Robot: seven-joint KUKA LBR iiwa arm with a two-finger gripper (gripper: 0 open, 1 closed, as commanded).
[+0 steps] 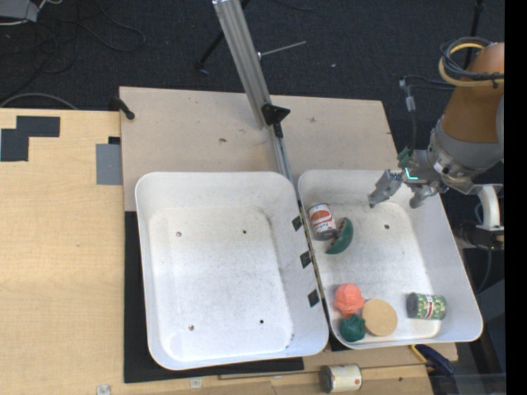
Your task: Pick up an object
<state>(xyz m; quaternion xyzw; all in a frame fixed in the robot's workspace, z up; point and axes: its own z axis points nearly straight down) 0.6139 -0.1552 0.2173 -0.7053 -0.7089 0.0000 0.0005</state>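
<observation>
My gripper (401, 193) hangs over the far edge of the right bin (445, 245), its two fingers spread open with nothing between them. Below and left of it, a red-and-white can (321, 220) lies against the bin's left wall, with a dark green curved piece (342, 237) beside it. Near the bin's front lie an orange-red lumpy toy (348, 298), a dark green toy (353, 327), a tan round disc (380, 317) and a small green can (426, 306) on its side.
The left bin (165, 220) lies next to the right one. A slanted metal rail (247, 64) rises from between the bins at the back. A small cylinder (340, 378) lies on the bench in front of the bins.
</observation>
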